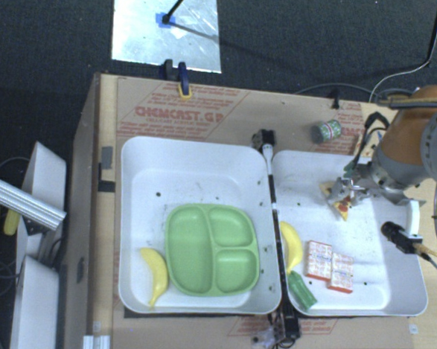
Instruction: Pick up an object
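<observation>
I see the claw [345,192] over a small yellow-red object [341,208] near the right bin's [404,295] far edge; its grip I cannot tell.

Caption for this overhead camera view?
Gripper over a small yellow-red item in the right bin; green tray in the left bin.

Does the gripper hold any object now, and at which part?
It cannot be told: the gripper is right at a small yellow and red object in the right bin.
</observation>
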Robot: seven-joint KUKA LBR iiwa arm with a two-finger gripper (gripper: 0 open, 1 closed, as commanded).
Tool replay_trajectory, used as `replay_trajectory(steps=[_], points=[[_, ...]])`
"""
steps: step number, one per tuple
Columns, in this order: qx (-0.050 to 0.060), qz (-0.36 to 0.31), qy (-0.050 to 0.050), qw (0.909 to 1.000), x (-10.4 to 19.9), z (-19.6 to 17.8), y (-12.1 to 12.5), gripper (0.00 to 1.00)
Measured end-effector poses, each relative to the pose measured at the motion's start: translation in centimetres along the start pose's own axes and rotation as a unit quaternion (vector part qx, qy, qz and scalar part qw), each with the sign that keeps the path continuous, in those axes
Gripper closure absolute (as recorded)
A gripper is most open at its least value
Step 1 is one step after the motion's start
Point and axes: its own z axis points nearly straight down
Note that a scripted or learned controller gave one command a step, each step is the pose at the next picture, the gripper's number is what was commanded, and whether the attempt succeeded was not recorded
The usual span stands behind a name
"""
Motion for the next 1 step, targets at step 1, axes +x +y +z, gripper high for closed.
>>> replay_trajectory(steps=[1], points=[[-0.001, -0.001, 0.001, 1.0000, 6.75, -6.66, 0.26, 1.00]])
